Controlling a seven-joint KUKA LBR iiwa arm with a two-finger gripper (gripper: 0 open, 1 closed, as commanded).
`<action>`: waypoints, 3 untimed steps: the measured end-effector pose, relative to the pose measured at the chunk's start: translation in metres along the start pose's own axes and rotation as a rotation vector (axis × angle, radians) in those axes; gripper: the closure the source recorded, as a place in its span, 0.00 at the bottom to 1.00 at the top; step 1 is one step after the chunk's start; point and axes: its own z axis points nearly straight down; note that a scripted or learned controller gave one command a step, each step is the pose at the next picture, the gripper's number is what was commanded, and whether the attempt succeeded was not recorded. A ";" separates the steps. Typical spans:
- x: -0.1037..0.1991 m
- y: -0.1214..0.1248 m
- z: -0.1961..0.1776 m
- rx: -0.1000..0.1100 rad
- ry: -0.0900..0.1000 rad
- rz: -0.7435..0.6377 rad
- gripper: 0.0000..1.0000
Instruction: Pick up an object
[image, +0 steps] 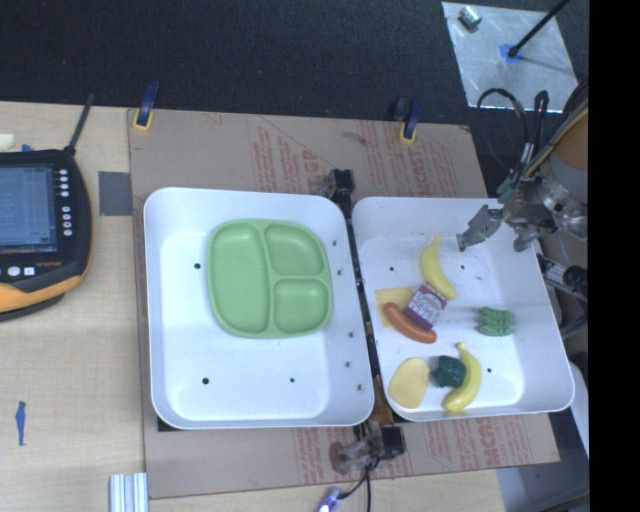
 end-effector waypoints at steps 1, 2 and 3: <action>0.047 0.023 0.132 0.003 0.000 -0.002 0.00; 0.023 0.060 0.130 -0.002 0.001 0.000 0.00; 0.022 0.060 0.119 -0.001 0.001 -0.003 1.00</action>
